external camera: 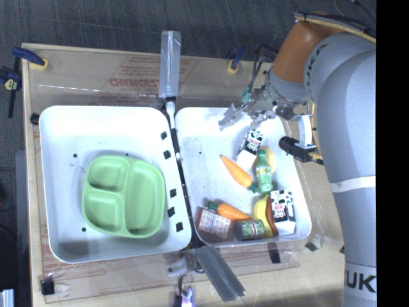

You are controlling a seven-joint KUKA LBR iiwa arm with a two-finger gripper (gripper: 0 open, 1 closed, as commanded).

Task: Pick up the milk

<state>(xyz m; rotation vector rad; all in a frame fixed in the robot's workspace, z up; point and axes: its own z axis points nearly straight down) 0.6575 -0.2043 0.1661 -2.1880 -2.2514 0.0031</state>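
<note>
Hovering spread-open, the gripper (246, 115) sits above a cow-print milk carton (252, 143); arm lettering reads "UK".

Bright even overhead light, white bins (57, 123) slightly washed out, soft focus

Fixed overhead slant across both bins (108, 117)

arm (345, 171): cut off at the right and bottom edges
gripper (246, 112): fingers too small and tangled to tell how they stand
upper milk carton (252, 143): top end partly under the gripper
banana (261, 210): partly covered by the lower milk carton (282, 211) and a jar (249, 229)
lower carrot (228, 211): lower edge hidden by a packet (213, 222)
</note>
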